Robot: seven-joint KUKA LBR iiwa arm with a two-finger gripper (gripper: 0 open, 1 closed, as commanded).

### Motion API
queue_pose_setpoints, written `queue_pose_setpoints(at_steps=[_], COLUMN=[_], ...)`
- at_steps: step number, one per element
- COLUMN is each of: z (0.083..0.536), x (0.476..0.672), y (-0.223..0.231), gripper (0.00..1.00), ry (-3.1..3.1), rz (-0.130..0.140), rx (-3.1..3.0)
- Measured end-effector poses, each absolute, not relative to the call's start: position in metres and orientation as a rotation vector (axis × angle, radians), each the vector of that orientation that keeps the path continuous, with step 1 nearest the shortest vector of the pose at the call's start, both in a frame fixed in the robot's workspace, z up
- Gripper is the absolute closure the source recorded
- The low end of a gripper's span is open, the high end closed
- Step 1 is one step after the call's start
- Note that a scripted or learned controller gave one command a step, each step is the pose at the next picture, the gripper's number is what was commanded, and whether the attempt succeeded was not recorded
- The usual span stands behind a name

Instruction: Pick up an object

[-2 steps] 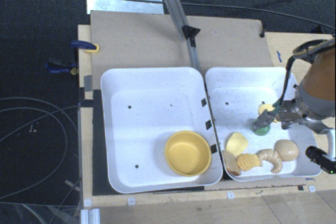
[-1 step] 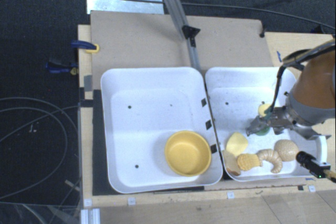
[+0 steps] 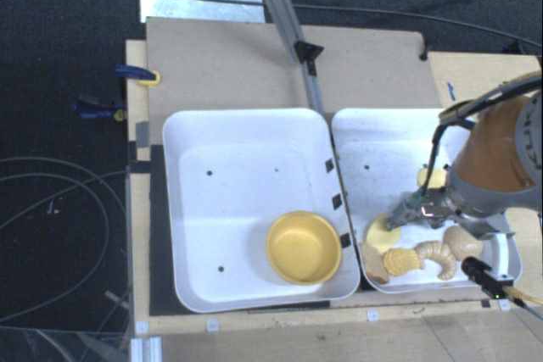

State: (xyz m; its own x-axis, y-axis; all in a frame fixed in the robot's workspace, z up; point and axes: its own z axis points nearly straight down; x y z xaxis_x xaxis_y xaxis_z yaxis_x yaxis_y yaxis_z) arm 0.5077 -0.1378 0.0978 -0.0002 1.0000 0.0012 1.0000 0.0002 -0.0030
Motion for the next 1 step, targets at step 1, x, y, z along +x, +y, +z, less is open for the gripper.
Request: queue_pose_setpoints(at_steps=[1], z=[0.111], x=[0.5094], y=[-0.1381], gripper=[1.0], ry=[-2.223], rz=[-0.003], rx=[-2.224])
